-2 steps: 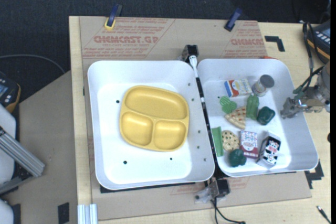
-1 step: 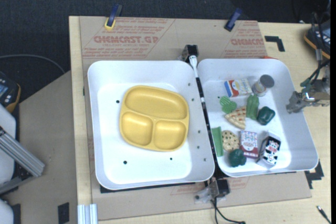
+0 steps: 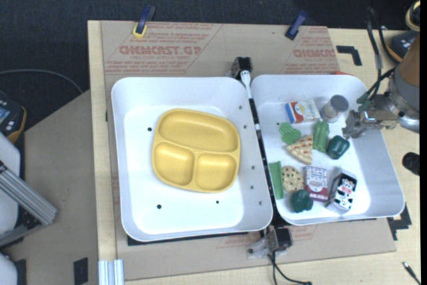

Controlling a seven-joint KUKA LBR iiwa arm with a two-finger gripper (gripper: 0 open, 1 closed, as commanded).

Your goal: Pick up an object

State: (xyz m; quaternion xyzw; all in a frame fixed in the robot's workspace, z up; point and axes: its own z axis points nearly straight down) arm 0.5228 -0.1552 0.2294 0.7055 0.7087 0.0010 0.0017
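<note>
1. bench [image 3: 200, 50]: a brown board printed with red lettering, bearing two shallow white bins side by side.
2. left bin [image 3: 133, 110]: holds a yellow divided plate [image 3: 197, 149] with three compartments, lying flat near the bin's middle.
3. right bin [image 3: 380, 170]: holds a loose cluster of small toy food items in its left and middle parts.
4. upper row of the cluster: a small white carton [image 3: 303, 110] with a grey can [image 3: 337, 104] just beside it on the right.
5. middle row: a green ridged piece [image 3: 289, 133], a pizza slice [image 3: 301, 150] below it, a green pepper-like piece [image 3: 321, 135] standing beside them, and a dark green round item [image 3: 337, 147] to the right.
6. lower row: a cookie [image 3: 291, 177], a dark green lump [image 3: 300, 201], a red-and-white packet [image 3: 316, 183], and a black-and-white cow-print carton [image 3: 344, 192]; a green strip [image 3: 275, 179] lies along the bin's left wall.
7. gripper [image 3: 355, 123]: reaches in from the right, over the right bin's upper right part, just beside the dark green round item and near the grey can; whether the tool is apart or together cannot be told, and nothing is seen clamped in it.
</note>
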